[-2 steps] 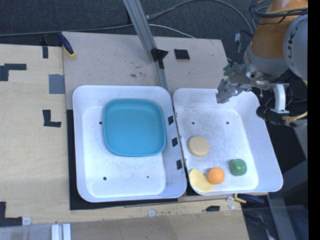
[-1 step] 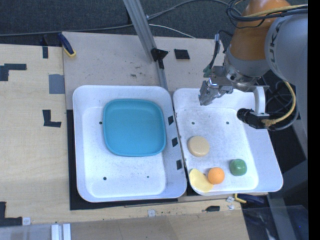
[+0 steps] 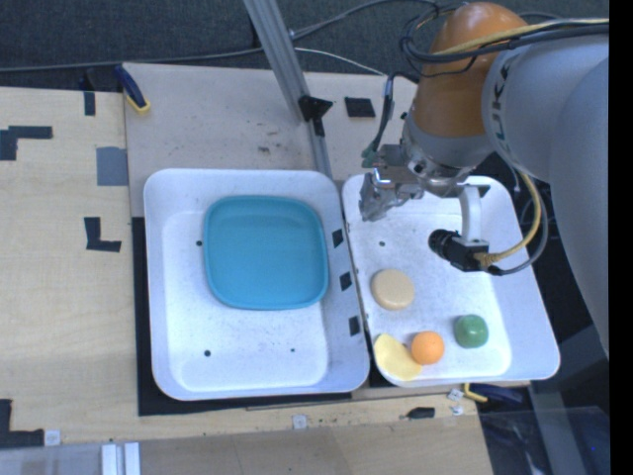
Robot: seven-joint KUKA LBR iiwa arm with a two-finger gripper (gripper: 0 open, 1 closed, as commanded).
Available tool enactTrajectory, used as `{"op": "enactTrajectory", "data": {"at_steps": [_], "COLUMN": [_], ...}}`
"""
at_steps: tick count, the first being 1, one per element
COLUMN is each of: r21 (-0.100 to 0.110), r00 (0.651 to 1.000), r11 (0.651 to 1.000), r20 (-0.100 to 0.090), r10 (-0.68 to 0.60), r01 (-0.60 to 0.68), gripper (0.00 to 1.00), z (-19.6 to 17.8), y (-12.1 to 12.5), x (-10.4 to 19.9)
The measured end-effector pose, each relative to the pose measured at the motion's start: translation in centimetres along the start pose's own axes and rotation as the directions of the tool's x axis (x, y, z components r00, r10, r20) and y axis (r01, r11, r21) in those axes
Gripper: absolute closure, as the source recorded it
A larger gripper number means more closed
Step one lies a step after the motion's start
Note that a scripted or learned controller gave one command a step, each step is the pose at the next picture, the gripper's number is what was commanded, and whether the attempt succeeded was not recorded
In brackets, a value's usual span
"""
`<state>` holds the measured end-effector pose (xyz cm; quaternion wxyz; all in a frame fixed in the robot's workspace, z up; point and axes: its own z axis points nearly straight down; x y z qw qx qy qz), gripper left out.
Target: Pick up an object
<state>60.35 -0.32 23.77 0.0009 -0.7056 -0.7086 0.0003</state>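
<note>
Orange, green, tan and yellow: those are the pickable things I see, all in the right bin (image 3: 529,359). A small orange ball (image 3: 427,347) lies near the bin's front edge, touching a yellow banana-like piece (image 3: 393,358) at the front left corner. A green ball (image 3: 471,331) sits just to the right of the orange one, apart from it. A tan round disc (image 3: 393,289) rests a little behind the yellow piece, near the bin's left wall.

My gripper (image 3: 381,198) hangs over the back left corner of the same bin, well apart from all four objects. From this angle I cannot tell how its jaws stand, and I see nothing in its grasp. The grey arm (image 3: 554,97) with its orange band (image 3: 465,67) fills the upper right.

Next door, the left bin (image 3: 173,295) holds a blue square plate (image 3: 265,250) lying flat.
</note>
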Motion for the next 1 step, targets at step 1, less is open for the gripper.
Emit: {"op": "enactTrajectory", "data": {"at_steps": [1], "r21": [0.000], "r00": [1.000], "r11": [1.000], "r20": [0.000], "r10": [0.000], "r01": [0.000], "gripper": [1.00], "z": [1.26], "y": [-0.78], "x": [5.53]}}
